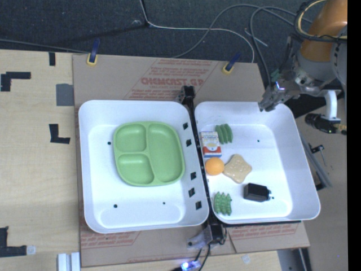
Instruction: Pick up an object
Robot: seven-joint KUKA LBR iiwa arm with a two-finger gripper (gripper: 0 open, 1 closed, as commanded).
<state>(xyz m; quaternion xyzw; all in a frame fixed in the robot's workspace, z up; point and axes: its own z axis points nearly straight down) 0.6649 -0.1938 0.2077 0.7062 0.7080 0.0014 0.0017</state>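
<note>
1. The pincer [268, 104] hangs over the far right corner of the right bin [282, 117], close to its rim; whether its fingers are apart or together I cannot tell, and nothing shows between them.
2. Below and to the left of the pincer, the right bin's floor is bare along its right wall and far edge. The objects crowd toward the bin's left wall, by the seam with the left bin [96, 151].
3. Nearest the pincer, down-left, lies a green ridged piece [224, 133], its long axis running roughly away from the camera, just beside a small box [210, 142] with red and white print.
4. Further down from the pincer sit an orange ball [214, 166] and a tan bread-like slice [237, 169], touching or nearly so, the slice tilted diagonally.
5. Nearest the front rim are a black block [257, 192], long axis across the bin, and a second green ridged piece [223, 202].
6. Far left of the pincer, a green divided plate [149, 153] rests in the left bin.
7. The arm [321, 33] comes in from the right, angled down-left over the desk [34, 151].
</note>
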